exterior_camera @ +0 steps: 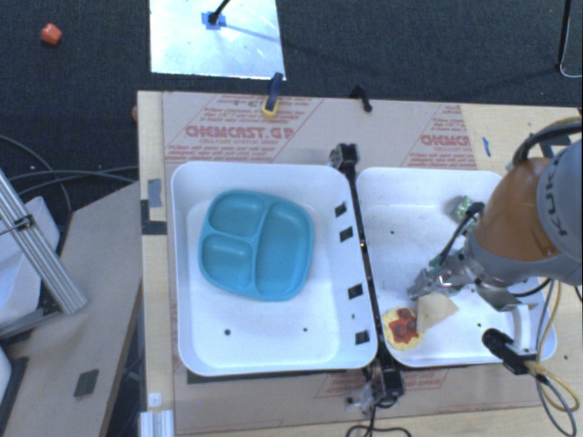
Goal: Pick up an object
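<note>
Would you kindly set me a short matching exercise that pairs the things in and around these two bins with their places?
Things:
1. blue divided plate
2. pizza slice toy
3. gripper
4. orange block

Places:
A. on the dark floor, far left
B. in the left bin
C. near edge of the right bin
D. low over the right bin, just above the pizza slice toy

Pairs: 1-B, 2-C, 3-D, 4-A

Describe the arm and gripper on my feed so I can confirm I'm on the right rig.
The arm enters from the right: a bulky rounded grey body with a broad orange band above the wrist. Below it a grey metallic wrist narrows to a slim gripper of dull silver metal. Dark cables loop over the arm's top, and a thin yellow cable trails beneath it near a black fitting.
</note>
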`<move>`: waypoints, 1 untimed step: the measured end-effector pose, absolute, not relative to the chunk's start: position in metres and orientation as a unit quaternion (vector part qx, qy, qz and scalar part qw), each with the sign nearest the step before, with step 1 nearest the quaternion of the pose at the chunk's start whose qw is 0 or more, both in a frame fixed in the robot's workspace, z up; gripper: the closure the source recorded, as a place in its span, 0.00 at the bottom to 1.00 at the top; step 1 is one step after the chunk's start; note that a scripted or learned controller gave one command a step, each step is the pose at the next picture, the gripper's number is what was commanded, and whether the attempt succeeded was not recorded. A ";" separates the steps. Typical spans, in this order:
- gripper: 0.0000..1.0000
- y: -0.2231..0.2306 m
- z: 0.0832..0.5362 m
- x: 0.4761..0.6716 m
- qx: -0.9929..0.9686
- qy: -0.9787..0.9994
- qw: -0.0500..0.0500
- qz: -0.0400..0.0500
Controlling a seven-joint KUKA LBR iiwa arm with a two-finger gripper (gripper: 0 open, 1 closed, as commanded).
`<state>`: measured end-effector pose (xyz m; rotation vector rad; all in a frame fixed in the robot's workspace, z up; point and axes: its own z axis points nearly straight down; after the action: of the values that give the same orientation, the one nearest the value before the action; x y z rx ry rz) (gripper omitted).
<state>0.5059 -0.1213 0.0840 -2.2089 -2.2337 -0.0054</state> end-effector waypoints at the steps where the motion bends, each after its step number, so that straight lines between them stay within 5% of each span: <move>1: 1.00 -0.036 0.190 0.488 -0.702 -0.712 -0.002 -0.005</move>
<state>0.4883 -0.0360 0.1899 -2.2096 -2.2394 -0.0148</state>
